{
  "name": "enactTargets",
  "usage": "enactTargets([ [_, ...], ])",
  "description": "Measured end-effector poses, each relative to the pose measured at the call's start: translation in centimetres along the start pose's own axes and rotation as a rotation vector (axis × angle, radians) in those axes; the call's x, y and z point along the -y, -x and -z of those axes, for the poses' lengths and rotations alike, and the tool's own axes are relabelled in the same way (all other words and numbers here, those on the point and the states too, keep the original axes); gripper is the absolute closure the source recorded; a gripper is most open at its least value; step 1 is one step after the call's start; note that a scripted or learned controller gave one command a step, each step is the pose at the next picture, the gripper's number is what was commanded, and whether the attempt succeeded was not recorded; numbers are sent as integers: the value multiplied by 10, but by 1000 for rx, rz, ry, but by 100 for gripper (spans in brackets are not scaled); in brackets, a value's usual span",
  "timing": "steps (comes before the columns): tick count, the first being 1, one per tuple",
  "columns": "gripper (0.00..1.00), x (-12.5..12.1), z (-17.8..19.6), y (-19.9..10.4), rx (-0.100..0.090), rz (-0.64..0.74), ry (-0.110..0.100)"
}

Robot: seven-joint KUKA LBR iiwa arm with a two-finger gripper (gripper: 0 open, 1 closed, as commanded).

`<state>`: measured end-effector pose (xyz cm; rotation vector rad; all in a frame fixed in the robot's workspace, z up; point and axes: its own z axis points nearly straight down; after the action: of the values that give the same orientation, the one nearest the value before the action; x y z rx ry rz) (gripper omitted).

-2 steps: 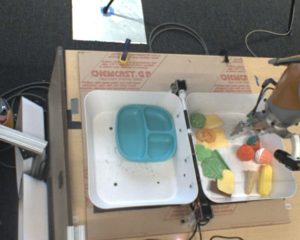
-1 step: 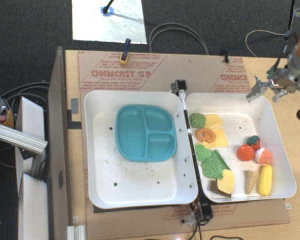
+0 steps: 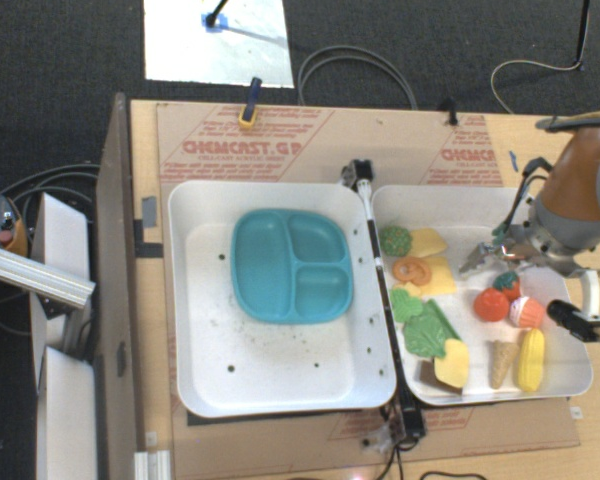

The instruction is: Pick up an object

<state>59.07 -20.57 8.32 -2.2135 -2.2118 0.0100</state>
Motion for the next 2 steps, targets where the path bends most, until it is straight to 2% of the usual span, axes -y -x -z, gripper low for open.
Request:
enactTargets([
  [1,0,-24,151,-16,10,8,33],
  [2,0,1,-4,1,4,1,11],
])
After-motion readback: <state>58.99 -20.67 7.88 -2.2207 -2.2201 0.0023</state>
